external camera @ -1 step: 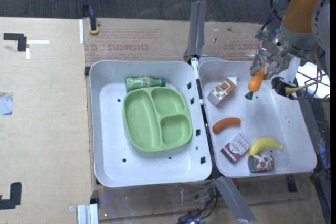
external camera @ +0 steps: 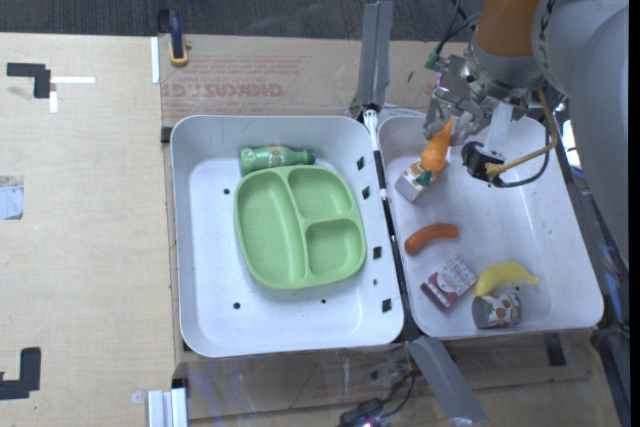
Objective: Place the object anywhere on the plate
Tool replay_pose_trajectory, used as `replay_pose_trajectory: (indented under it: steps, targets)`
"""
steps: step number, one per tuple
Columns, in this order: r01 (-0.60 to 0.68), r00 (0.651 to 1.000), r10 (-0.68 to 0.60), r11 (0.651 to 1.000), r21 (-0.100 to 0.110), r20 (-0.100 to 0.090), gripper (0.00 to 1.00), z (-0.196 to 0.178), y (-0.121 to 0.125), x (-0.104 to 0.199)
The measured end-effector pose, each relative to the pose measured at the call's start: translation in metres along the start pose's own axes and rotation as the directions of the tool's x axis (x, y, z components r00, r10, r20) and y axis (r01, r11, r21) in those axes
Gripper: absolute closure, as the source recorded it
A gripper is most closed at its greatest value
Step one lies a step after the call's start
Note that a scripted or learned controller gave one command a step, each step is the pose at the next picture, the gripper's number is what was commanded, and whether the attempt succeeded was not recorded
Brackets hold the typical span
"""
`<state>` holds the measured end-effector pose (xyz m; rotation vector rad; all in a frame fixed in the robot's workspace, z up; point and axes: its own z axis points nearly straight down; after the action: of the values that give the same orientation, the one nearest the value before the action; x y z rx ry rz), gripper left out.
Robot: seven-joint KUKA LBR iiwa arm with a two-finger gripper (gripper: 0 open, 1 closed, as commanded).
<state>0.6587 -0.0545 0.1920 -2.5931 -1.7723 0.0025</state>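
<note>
A light green plate (external camera: 300, 225) with three compartments lies in the left bin (external camera: 200, 315). My gripper (external camera: 441, 123) hangs over the far left part of the right bin (external camera: 560, 215), shut on the top end of an orange carrot (external camera: 435, 153). The carrot dangles down with its green tip just above a small white carton (external camera: 411, 184). Gripper and carrot are to the right of the plate, across the wall between the two bins.
A green bottle (external camera: 277, 156) lies on its side against the plate's far edge. The right bin also holds an orange sausage (external camera: 431, 236), a small printed box (external camera: 449, 282), a banana (external camera: 505, 277) and a can (external camera: 497, 311). Cables loop beside the wrist.
</note>
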Motion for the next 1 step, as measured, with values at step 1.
replay_pose_trajectory:
  steps: [1]
  targets:
    - [0.015,1.0,-0.015,1.0,0.0,0.001,1.0,0.0,-0.0634,0.0572]
